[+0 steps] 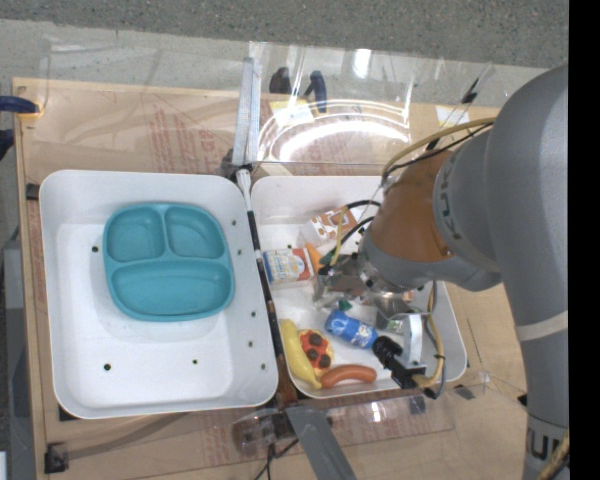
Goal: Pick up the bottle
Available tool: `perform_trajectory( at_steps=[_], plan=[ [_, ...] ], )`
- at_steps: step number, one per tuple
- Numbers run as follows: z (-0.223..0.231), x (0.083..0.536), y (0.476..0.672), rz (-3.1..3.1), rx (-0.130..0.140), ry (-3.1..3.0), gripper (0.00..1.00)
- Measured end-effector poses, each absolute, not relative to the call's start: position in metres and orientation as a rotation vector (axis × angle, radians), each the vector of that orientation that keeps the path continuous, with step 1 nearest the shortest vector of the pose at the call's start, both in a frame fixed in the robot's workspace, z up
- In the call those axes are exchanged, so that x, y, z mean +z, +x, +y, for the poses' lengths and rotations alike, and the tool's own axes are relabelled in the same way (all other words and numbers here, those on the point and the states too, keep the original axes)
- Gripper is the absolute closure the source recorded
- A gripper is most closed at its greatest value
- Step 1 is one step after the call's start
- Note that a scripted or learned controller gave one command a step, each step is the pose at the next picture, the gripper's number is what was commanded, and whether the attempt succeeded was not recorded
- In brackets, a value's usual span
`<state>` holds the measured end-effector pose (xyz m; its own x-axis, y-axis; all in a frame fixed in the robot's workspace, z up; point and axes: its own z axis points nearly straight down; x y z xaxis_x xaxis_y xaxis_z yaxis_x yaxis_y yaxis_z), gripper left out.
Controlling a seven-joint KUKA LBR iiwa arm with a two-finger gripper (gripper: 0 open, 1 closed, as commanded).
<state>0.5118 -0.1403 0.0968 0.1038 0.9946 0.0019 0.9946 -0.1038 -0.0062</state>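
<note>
A small blue bottle (351, 330) with a white label lies on its side in the right bin (270, 200), near the front. My gripper (346, 290) hangs just above and behind the bottle, at the end of the grey arm with the orange band (410, 218). The wrist and cables cover much of the gripper, and nothing shows between it and the bottle.
The right bin also holds a white cup (286, 265), a small carton (333, 224), a banana (298, 356), a red and black toy (317, 348) and a hot dog (348, 375). A teal divided plate (168, 261) lies in the left bin (70, 368). Clear plastic stands behind.
</note>
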Motion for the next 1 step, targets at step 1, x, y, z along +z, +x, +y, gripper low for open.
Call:
perform_trajectory(
  at_steps=[1],
  plan=[
    [-0.1086,0.1877,0.4858,-2.455,0.000,-1.962,1.00]
  ],
)
